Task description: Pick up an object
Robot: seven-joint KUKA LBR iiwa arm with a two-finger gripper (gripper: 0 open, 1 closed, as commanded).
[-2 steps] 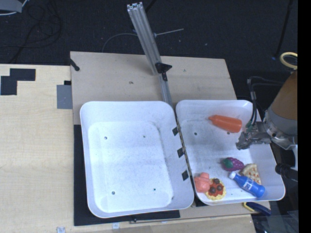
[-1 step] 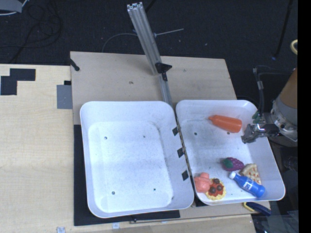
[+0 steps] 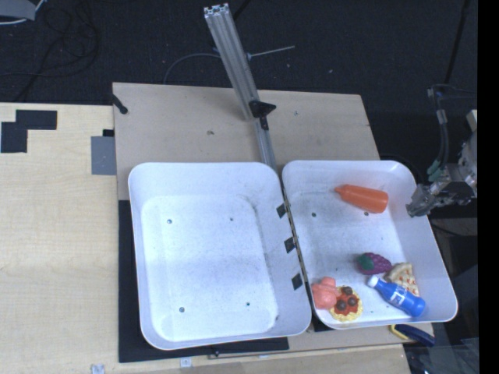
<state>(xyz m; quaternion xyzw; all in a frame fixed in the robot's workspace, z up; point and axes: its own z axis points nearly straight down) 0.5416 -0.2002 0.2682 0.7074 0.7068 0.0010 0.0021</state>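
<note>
The right bin [image 3: 327, 179] holds several toys. An orange carrot [image 3: 363, 197] lies near its far side. A purple piece [image 3: 374, 263], a waffle-like piece [image 3: 403, 275] and a blue bottle [image 3: 398, 296] lie near its front right corner. A pink-red piece [image 3: 324, 292] and a small tart [image 3: 346, 305] rest at its front left. My gripper [image 3: 422, 203] hangs at the bin's right rim, just right of the carrot and apart from it, dark and small against the background.
The left bin [image 3: 204, 252] sits beside the right one, with black clips [image 3: 289, 244] along the shared edge. A metal rail [image 3: 238, 61] slants up from behind the bins. A yellow and blue item [image 3: 412, 333] lies on the bench below the right bin.
</note>
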